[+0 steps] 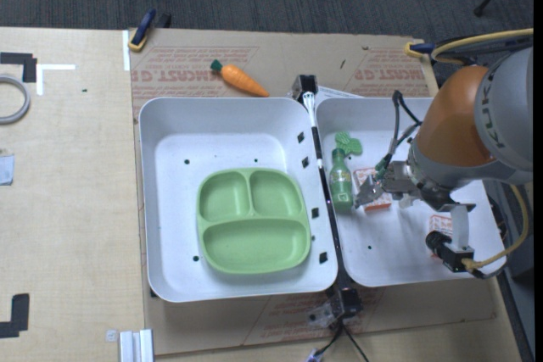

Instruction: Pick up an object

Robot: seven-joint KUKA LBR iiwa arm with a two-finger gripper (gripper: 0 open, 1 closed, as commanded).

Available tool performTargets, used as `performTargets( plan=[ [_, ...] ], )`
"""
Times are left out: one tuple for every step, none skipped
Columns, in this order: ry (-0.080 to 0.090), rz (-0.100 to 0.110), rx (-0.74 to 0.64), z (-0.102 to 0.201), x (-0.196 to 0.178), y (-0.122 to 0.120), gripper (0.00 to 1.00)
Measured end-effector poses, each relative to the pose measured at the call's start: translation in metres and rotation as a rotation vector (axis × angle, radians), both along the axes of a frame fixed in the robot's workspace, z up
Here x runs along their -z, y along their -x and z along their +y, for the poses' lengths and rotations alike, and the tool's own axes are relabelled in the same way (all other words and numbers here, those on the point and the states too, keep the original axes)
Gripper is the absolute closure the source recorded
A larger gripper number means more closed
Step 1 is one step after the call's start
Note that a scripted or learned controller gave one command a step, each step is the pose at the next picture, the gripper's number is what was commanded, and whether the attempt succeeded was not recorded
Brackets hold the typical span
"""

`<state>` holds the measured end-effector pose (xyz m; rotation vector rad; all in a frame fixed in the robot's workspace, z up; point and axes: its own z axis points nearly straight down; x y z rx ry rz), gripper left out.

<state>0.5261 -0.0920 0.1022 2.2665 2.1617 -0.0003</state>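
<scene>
Two shallow white bins sit side by side before us on a cardboard-covered bench. In the left bin (pixel 161 182) we see a pale green divided plate (pixel 253 220) with three compartments, lying flat near the middle.

In the right bin (pixel 382 263) we find a small green bottle (pixel 341 182), translucent, with a darker green spray top at its far end. It lies close to the bin's left wall, just beside the divider between the bins. Its long axis runs roughly from the near side of the bin to the far side, almost parallel to that wall, and its spray head points away from us, toward the bench's far edge.

Just to the right of the bottle we see a small white and red packet (pixel 373 182), partly covered by the gripper (pixel 371 193). The gripper's dark tips hover over this packet, near the bottle but apart from it. We cannot tell whether the fingers are spread or closed, nor whether anything sits between them.

We see the grey arm (pixel 509 114) with its orange band (pixel 454 119) reaching in from the right above the right bin.

Beyond the bins, an orange toy carrot (pixel 240 78) lies on the cardboard, its green tip pointing left.
</scene>
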Motion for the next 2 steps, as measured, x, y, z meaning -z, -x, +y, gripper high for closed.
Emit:
performTargets(
  plan=[
    [-0.006, 0.003, -0.002, 0.003, -0.008, 0.000, 1.00],
    [-0.007, 0.006, 0.096, 0.037, -0.108, 0.048, 1.00]
  ],
)
